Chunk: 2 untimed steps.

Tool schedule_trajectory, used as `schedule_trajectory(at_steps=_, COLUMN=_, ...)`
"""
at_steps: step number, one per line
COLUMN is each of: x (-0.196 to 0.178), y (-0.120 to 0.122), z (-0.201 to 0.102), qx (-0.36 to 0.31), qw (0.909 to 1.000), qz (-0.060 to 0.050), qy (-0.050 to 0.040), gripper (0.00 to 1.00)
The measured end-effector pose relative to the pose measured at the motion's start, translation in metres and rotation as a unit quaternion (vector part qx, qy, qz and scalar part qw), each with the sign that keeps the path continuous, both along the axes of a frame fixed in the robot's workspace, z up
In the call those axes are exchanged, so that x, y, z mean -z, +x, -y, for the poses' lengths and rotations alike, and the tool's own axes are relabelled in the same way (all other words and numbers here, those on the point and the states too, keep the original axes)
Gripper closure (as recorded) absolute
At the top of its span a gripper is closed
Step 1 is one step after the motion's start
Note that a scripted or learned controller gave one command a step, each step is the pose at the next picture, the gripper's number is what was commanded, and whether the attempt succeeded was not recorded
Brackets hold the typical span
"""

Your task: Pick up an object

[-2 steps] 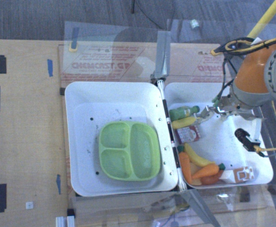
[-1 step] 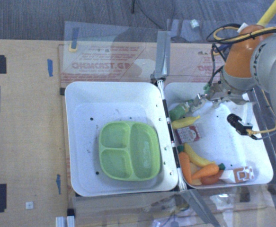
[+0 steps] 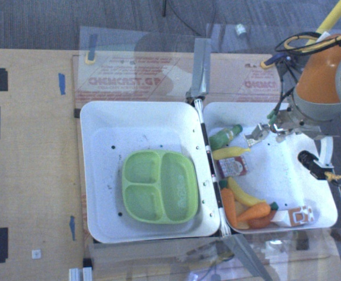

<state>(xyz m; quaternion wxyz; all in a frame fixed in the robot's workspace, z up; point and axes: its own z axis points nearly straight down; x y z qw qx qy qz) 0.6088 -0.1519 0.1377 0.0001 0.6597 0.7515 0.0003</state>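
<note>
The right bin (image 3: pixel 287 174) holds several objects along its left and front sides. A green bottle (image 3: pixel 224 137) lies at the back left, with a yellow piece (image 3: pixel 230 152) and a red packet (image 3: pixel 233 167) just in front of it. Nearer the front are a banana (image 3: pixel 244 193), two carrots (image 3: pixel 253 211) and a white carton (image 3: pixel 294 216). My gripper (image 3: pixel 257 135) hangs over the back of this bin, just right of the green bottle and apart from it. Above it, the orange-banded wrist (image 3: pixel 317 78) reaches in from the right.
The left bin (image 3: pixel 100 157) holds a green divided plate (image 3: pixel 159 186). A ridge (image 3: pixel 205 151) separates the two bins. A black part (image 3: pixel 310 164) sticks into the right bin's right side. Cables (image 3: pixel 296 40) run behind the wrist.
</note>
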Motion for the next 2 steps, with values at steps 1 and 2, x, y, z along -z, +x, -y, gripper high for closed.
schedule_trajectory(at_steps=1, x=0.049, y=-0.06, z=0.017, qx=-0.009, qw=1.0, qz=0.004, qy=-0.0007, gripper=0.0)
schedule_trajectory(at_steps=2, x=0.05, y=-0.008, z=0.012, qx=-0.042, qw=0.9991, qz=0.004, qy=-0.0014, gripper=0.0)
